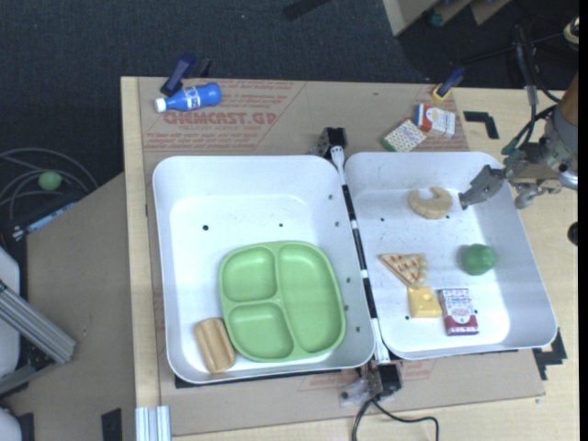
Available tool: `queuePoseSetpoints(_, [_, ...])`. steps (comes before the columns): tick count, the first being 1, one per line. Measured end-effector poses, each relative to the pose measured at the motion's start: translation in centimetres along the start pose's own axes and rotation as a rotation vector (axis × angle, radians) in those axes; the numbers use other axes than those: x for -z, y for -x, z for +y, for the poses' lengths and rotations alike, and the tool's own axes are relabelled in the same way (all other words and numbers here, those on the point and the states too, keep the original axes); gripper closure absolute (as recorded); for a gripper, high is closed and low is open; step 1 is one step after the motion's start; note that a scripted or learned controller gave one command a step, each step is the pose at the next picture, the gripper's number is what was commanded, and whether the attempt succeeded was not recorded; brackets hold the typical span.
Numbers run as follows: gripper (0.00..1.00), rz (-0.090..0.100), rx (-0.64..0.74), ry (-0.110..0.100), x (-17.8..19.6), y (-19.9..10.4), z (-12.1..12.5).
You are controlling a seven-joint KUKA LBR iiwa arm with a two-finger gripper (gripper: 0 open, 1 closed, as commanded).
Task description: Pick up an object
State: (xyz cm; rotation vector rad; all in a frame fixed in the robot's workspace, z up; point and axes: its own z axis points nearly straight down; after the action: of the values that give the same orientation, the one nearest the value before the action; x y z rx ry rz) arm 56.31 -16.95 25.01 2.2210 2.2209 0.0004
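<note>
Bread slice [214,344] and green divided plate [279,299] sit low in left bin [175,191]; gripper [485,186], finger state indeterminable, hangs at right bin [533,274] edge just beside tan pastry [430,202], presumably lining up on it.

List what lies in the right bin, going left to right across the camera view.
Waffle slice → yellow block → tan ring piece → red box → green ball.
</note>
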Motion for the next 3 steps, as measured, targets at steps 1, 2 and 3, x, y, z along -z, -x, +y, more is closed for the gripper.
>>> queuePoseSetpoints(1, [0.00,0.001,-0.001,-0.004,-10.1,2.4,1.6])
queuePoseSetpoints(2, [0.00,0.001,0.000,-0.003,-13.9,4.0,0.0])
queuePoseSetpoints(3, [0.00,0.001,0.000,-0.002,-16.6,3.6,-2.3])
